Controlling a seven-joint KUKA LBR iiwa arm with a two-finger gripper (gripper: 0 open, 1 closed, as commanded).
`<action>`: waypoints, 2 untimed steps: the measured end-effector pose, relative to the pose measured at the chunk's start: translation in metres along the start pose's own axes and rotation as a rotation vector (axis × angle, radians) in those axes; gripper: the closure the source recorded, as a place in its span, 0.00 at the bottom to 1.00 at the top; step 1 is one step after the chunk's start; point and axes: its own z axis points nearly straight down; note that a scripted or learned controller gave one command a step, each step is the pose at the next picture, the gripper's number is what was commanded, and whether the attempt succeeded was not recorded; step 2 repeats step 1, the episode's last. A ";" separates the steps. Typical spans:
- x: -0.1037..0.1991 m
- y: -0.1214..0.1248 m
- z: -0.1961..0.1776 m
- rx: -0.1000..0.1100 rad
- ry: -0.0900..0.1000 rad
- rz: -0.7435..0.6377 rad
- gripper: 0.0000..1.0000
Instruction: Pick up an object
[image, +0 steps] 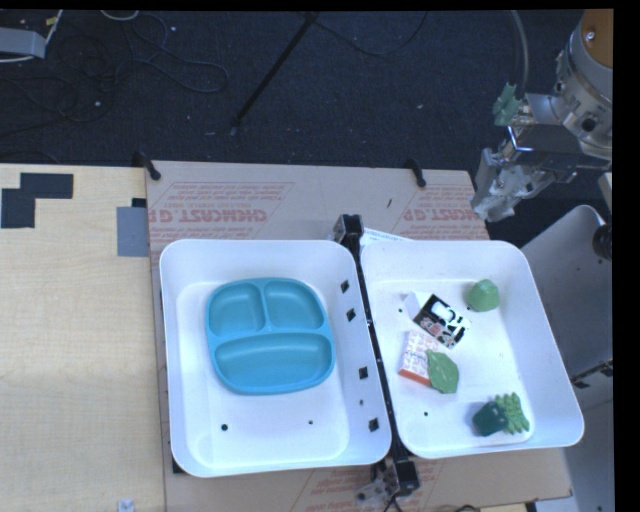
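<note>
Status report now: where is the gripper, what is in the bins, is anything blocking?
Gripper above right bin's far edge, carrying nothing visible. Small green and printed objects loose in right bin. Blue divided plate in left bin. Nothing blocking.

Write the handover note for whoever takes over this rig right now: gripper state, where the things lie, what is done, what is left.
Gripper: raised above the right bin's far edge, nothing visibly held.
Right bin holds a light green piece, a black-and-white item, a red-and-white packet under a green leaf shape, and a dark green toy.
Left bin holds a blue divided plate.
Done: nothing picked.
Left: descend, grasp one object, lift.
</note>
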 end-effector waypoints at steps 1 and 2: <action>-0.058 0.069 0.002 -0.003 -0.003 0.010 1.00; -0.058 0.069 0.002 -0.003 -0.003 0.010 1.00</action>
